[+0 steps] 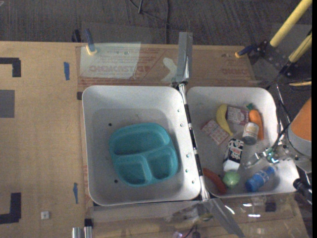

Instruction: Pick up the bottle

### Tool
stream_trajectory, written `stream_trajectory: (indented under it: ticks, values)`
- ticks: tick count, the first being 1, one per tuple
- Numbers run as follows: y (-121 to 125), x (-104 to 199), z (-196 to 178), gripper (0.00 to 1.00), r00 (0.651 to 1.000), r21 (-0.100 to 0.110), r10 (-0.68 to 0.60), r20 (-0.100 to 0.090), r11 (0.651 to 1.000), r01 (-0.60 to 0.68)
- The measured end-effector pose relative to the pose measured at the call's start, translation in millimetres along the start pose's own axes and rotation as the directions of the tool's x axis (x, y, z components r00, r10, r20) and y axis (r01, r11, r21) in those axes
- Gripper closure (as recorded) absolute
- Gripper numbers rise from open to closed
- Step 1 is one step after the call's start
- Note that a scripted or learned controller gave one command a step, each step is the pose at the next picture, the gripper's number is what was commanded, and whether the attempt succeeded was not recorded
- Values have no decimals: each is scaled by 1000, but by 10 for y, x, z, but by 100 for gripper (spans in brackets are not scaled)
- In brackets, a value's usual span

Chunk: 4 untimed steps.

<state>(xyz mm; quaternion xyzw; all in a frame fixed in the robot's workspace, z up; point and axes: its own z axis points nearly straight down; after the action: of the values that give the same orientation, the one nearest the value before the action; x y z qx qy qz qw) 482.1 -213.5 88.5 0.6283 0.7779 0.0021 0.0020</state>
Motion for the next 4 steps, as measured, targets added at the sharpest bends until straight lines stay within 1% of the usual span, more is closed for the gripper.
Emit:
stream_trajectory:
  ticks: [1, 2, 3, 4]
  values:
    - [12, -35, -109, 100, 1000, -8, 3, 11, 1000, -3]
    - [12, -29, -107, 0, 1000, -7, 3, 9, 1000, -3]
    - [13, -45, -208, 100, 1000, -10, 6, 12, 1000, -6]
    - [14, -60, -308, 100, 1000, -13, 8, 14, 1000, -8]
